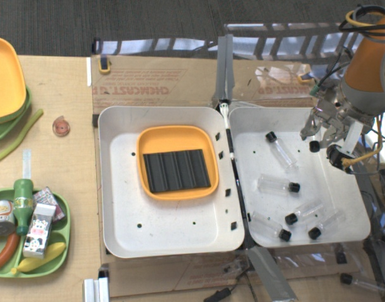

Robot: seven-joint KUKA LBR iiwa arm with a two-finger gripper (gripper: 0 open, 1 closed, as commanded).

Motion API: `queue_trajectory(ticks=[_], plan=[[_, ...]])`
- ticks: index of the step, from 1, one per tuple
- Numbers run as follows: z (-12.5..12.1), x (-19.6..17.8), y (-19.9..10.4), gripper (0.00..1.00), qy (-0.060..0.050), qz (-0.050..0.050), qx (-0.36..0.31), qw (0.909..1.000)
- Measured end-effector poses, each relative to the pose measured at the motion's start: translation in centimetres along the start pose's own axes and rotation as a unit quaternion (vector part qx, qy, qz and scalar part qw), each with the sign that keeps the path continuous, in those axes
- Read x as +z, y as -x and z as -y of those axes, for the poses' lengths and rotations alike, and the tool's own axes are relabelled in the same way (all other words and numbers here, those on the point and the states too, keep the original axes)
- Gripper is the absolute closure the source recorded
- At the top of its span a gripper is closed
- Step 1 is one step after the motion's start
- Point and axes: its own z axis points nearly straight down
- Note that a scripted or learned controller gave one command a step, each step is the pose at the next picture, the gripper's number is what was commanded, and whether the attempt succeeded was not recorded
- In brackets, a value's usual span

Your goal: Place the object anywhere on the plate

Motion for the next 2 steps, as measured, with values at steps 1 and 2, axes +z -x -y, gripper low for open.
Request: queue_trajectory(ticks=[1,2], plan=[[-6.8,-4.0,2.7,1.0,0.001,-0.001,-0.02,0.9998],[-8.3,-9.1,2.2,1.0,0.002,0.0,-0.124,0.9922]])
